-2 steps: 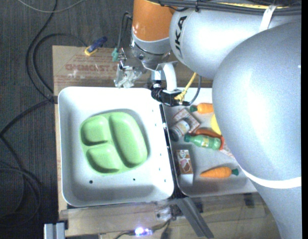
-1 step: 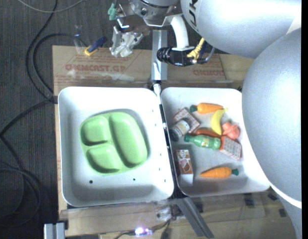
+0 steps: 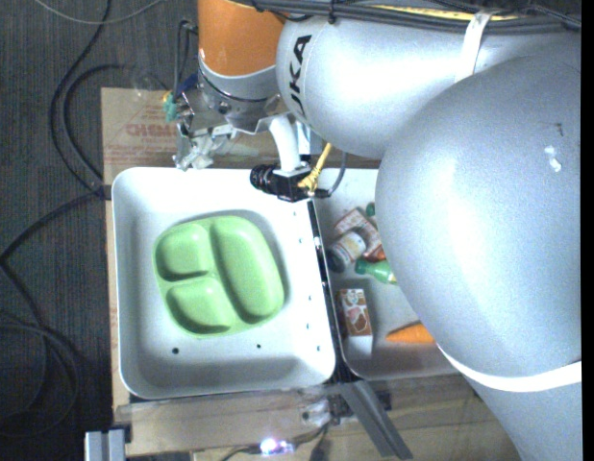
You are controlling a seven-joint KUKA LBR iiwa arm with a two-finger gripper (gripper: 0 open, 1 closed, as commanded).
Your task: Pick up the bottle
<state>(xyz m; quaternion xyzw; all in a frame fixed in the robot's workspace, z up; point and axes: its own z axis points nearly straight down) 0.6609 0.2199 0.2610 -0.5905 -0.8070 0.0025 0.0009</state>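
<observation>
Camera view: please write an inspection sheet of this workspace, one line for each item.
Surface: two shallow white bins side by side, left bin and right bin, on a bench with brown board under them.
Job's things: a small green bottle lies in the right bin, partly hidden by the arm.
Clutter: green divided tray in the left bin; a small jar, a packet and an orange item in the right bin.
Grippers: tool at the left bin's far rim, away from the bottle; its state is unclear.
Cables: dark cables on the floor at left.
Surroundings: dark carpet.
</observation>
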